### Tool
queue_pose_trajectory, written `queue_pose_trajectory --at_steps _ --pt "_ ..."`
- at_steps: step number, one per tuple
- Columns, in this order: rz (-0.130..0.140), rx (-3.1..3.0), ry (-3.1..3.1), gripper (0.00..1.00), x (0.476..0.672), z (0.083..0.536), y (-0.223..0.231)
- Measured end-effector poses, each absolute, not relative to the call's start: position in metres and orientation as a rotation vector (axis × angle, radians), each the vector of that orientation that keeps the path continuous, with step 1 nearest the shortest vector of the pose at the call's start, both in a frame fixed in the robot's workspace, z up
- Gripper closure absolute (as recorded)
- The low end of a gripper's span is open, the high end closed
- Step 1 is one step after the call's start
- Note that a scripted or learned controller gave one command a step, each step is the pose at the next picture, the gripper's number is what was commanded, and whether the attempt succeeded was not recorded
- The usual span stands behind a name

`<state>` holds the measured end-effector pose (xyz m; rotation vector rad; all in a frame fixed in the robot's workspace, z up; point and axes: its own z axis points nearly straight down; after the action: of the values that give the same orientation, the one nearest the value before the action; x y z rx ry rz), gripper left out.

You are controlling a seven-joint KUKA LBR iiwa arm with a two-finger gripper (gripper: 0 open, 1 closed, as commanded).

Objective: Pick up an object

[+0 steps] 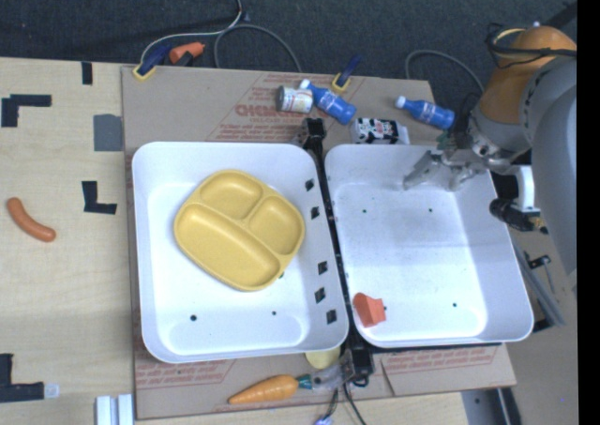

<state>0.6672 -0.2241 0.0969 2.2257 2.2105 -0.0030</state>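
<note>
**Readable text on the bench: almost none**

Red printed lettering runs across the brown cardboard sheet (246,110) that lies under the two white bins, but it appears upside down from this camera and too faint to make out as words. A small black-and-white packet (380,131) just behind the right-hand bin carries markings too small to read. Nothing else bears legible text, numbers or brand names.

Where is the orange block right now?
The orange block lies in the right bin, at its near-left corner beside the divider, far from the gripper.
</note>
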Motion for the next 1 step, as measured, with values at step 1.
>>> queue_pose_trajectory --at_steps 1 --pt "-0.003 2.218 2.226 0.0 0.6682 0.0888 -0.1739"
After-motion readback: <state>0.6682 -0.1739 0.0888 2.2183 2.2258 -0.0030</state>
